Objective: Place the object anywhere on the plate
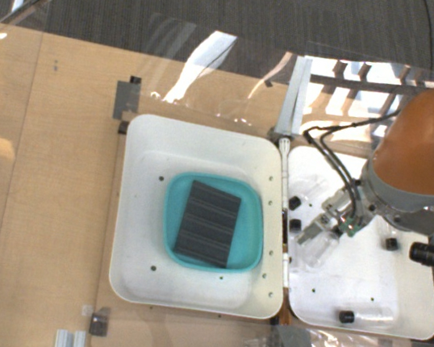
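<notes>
In the left bin [128,269], a teal plate [248,243] sits about centre, and a dark ribbed slab [208,223] lies flat on it, filling most of the dish with its long side running from 12 to 6 o'clock. That is where the task wants the object, so I would judge the placing done: the slab rests wholly inside the plate's rim, nothing hanging over the edge, and nothing touches it.

The arm [421,148] reaches in from 3 o'clock and hangs over the right bin [390,319], well apart from the plate. Its gripper [321,228] points toward 8 o'clock, near the wall between the 2 bins. From where I stand the tip is pale and blurred against the white floor, so I cannot tell whether it is parted or closed, and I see nothing carried in it.

A few small black bits lie loose in the right bin, 1 at 6 o'clock near the front wall and others just beside the gripper.
</notes>
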### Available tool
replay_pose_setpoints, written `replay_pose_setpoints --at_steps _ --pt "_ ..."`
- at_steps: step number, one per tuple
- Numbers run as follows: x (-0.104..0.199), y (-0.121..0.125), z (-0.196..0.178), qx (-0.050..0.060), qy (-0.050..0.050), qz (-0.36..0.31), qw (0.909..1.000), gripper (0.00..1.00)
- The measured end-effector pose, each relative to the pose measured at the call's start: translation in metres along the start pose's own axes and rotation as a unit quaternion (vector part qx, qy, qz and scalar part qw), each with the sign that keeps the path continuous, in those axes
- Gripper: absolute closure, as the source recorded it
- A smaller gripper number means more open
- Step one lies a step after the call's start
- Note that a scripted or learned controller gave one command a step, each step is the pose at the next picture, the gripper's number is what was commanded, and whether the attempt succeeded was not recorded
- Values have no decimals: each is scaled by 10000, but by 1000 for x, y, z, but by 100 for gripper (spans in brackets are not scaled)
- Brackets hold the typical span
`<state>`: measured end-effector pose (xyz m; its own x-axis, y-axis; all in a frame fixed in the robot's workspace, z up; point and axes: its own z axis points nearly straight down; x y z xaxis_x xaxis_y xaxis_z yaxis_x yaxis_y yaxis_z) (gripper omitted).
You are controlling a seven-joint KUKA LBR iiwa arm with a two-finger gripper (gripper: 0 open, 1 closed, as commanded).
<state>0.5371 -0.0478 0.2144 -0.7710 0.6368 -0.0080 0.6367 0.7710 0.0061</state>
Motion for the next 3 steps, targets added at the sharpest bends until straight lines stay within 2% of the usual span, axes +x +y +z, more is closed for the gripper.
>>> replay_pose_setpoints --at_steps 1,2,3 --pt "76 18 29 14 23 731 9973 0" --pt "21 8 -74 -11 -9 664 9978 0" --pt "95 46 29 8 20 605 9982 0"
